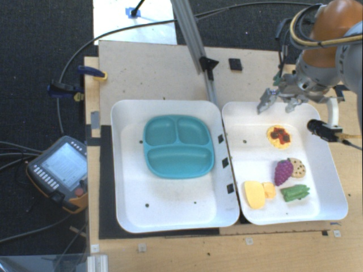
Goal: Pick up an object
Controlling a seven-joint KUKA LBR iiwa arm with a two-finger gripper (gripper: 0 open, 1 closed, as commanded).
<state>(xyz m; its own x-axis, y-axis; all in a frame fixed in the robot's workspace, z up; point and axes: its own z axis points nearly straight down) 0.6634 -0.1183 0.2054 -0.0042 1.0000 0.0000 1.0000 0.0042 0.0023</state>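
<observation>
- The pale wooden desk (159, 72) carries two shallow white plastic bins side by side, the left bin (127, 169) and the right bin (326, 180).
- The grey arm with the orange band (334, 24) reaches in from the right, above the far edge of the right bin.
- A teal plastic plate with three compartments (178, 146) lies in the far half of the left bin.
- The end effector (279, 104) hangs over the far edge of the right bin; its two fingers are apart and nothing is between them.
- In the right bin lie small toy foods, well apart from the end effector: a yellow block like cheese (255, 194) and a green vegetable piece (295, 192) in the near part, a purple grape bunch (283, 171) touching a brown cookie (298, 168), and a round yellow tart with red filling (279, 136) further back.
</observation>
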